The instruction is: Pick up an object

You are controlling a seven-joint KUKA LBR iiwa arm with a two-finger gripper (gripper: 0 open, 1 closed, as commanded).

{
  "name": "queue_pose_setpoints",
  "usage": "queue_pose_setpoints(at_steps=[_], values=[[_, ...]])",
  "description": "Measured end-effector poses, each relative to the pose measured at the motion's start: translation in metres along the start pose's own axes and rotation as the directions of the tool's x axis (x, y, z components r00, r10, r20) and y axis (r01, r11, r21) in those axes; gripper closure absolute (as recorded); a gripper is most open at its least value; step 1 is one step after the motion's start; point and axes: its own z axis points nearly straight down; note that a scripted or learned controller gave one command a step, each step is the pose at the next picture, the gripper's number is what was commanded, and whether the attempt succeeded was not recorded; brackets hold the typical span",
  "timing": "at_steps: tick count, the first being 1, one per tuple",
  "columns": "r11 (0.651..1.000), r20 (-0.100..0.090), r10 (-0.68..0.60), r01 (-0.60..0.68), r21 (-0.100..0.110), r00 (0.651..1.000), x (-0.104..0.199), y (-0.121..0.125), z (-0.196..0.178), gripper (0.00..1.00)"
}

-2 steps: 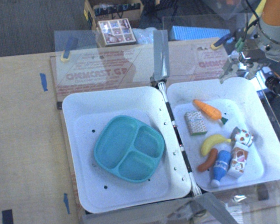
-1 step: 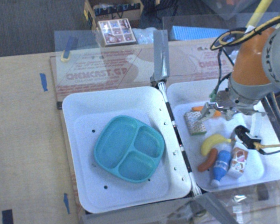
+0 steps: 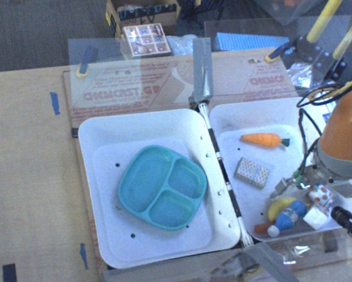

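Your arm point(image 3: 351, 139) reaches in from the right over the right bin point(image 3: 224, 120), its orange band above the near right corner. The gripper point(image 3: 294, 184) sits low there, just above a cluster of small things; whether it is wide or narrow you cannot tell, and nothing can be seen held in it.

The nearest candidates lie just below and to the near side of the gripper: a yellow piece point(image 3: 282, 206), a blue piece point(image 3: 291, 216) touching it, a white cap point(image 3: 273, 231) and a red bit point(image 3: 261, 228) at the bin's near edge. A spotted white object point(image 3: 322, 195) lies just to the right. What each of these is stays unclear at this size.

Further off, toward the bin's middle, a patterned block point(image 3: 253, 172) lies apart from the rest, its long axis running diagonally. The carrot point(image 3: 263, 140) lies beyond it toward the far wall, long axis across the bin, green end to the right. Both are well clear of neighbours, so you would likely find them easier picks than the crowded corner.

The left bin point(image 3: 98, 177) carries a teal divided plate point(image 3: 162, 187).

Behind the bins, clear sheets on the worktop point(image 3: 23, 186) bear red lettering that seems to read "CHEMCAST GP" point(image 3: 115, 93), repeated in part at the right. A box with a picture grid point(image 3: 146, 39) stands beyond; its print is too small to read.
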Motion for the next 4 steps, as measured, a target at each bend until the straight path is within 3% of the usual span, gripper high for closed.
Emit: queue_pose_setpoints(at_steps=[1, 2, 3, 4], values=[[0.997, -0.002, 0.079, -0.079, 0.006, 0.997, 0.006, 0.077, -0.022, 0.0], [0.999, 0.004, 0.038, -0.038, -0.011, 0.999, -0.005, 0.137, -0.009, 0.0], [1.0, -0.03, 0.002, -0.001, 0.03, 1.0, -0.053, 0.169, -0.004, 0.0], [1.0, -0.029, 0.001, 0.0, 0.03, 1.0, -0.053, 0.169, -0.004, 0.0]])
